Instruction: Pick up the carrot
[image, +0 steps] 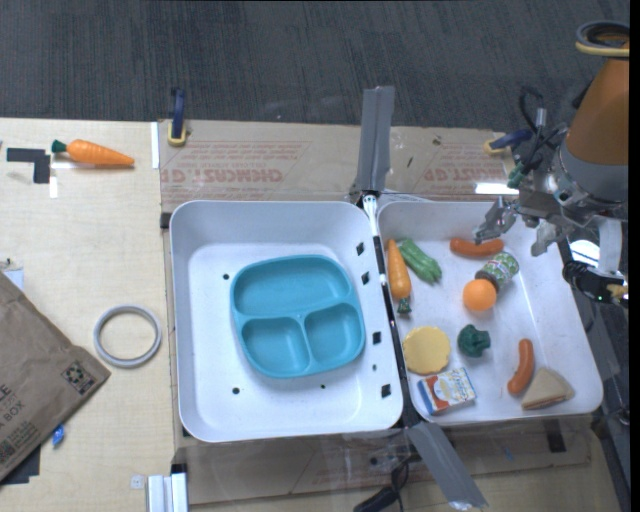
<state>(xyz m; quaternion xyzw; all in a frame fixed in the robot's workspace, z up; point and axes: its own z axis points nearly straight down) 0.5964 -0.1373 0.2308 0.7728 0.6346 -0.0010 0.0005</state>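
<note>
The long orange toy carrot with a green top is seen lying in the right shallow white plastic bin, against that bin's left wall, its green end pointing towards the near edge. A ridged green plastic pea pod lies just beside the carrot, on its right. Further right of the carrot, a curved red-orange sausage is found near the bin's far wall, with a small green-labelled can and a round orange ball-shaped fruit close below it.

The two-finger metal gripper is held over the far right part of the same bin, well apart from the carrot, its tips just above the curved sausage. The fingers appear slightly parted, and nothing is seen between them.

Below the carrot, a flat yellow disc and a small printed carton are placed. To the carrot's left, in the other white bin, a blue three-compartment tray is set. A second orange carrot is seen on the bench, far to the upper left.
</note>
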